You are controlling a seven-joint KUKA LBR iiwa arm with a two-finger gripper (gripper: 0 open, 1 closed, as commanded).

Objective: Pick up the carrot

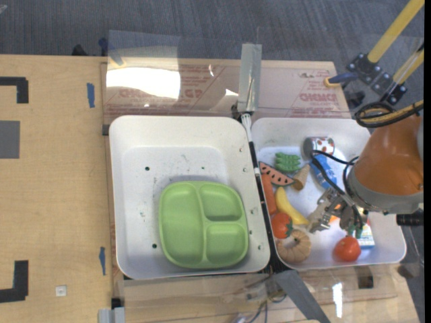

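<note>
Tomato point(347, 247), carrot point(270, 195); bench lettering illegible.

A: We get bright, even light from overhead, and the 2 white bins point(182, 130) throw only soft shadows.

B: We see strong glare on the clear sheet point(145, 83) behind the left bin. Focus is fair, though small things in the right bin point(390, 247) look slightly blurred.

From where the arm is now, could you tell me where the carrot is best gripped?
Grip the carrot at its bare upper-middle, coming straight down with the tool closing across its narrow width. It lies lengthwise along the right bin's left wall; the watermelon slice and banana crowd its right side.
</note>
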